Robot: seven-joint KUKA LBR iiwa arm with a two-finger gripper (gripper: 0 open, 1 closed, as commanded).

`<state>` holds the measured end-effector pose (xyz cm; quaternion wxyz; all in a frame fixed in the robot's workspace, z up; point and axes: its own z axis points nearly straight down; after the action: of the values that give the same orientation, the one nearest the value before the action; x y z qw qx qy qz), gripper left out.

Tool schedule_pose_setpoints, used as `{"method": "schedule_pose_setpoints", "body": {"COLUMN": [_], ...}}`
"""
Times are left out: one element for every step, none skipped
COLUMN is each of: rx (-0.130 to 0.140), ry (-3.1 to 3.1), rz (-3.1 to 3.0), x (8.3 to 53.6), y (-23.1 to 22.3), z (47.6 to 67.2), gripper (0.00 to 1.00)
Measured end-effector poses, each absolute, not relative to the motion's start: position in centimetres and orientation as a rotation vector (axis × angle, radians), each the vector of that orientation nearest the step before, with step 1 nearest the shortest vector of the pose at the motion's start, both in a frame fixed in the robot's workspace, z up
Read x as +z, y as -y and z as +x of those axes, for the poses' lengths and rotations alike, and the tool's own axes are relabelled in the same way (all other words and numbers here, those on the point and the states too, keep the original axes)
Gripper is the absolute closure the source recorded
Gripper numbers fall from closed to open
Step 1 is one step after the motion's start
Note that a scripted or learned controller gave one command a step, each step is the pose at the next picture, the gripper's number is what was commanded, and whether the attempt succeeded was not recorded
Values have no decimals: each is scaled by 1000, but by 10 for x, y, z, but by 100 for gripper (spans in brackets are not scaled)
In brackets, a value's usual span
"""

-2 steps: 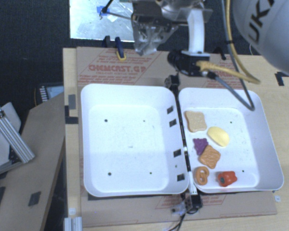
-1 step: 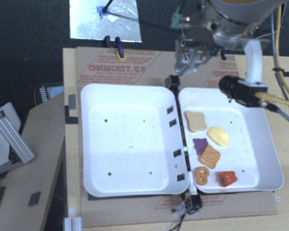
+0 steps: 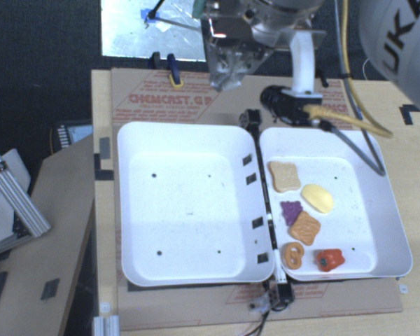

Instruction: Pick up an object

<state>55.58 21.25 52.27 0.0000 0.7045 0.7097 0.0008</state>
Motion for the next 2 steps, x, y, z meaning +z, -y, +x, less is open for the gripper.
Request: {"method": "schedule_pose_setpoints", "body": {"rx": [6,2], "ry": [-2221,-2228], "rz": [2218,2216], "x": [535,536], "y": [-215,-218], "z": [595,541], "gripper": [100,100]}}
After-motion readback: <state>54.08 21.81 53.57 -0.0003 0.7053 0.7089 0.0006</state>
